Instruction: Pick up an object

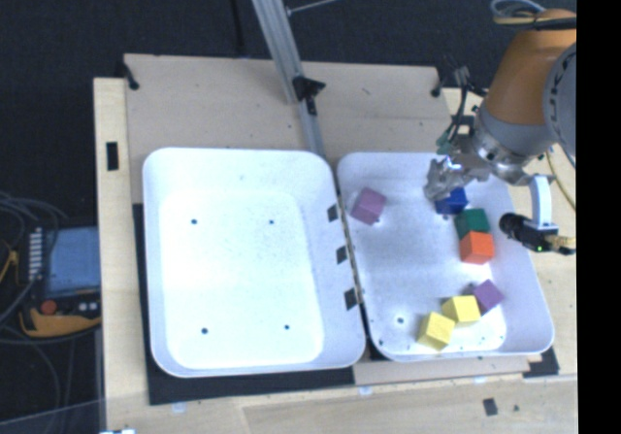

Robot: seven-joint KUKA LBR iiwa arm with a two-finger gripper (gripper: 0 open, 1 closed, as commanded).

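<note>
My gripper (441,183) hangs over the upper part of the right bin (408,257), reaching in from the right. A blue block (451,201) lies directly under its tip and is partly hidden by it. Just below that come a green block (473,220) and an orange block (476,247). A pale purple block (368,206) lies alone near the bin's left wall. Two yellow blocks (462,310) (436,329) and a darker purple block (487,295) sit in the bin's lower right corner.
The left bin (238,257) stands beside the right one, with black clips along the shared wall. A slanted metal rod (281,44) rises from the back of the bench. A black fitting (529,228) sits at the right bin's right rim.
</note>
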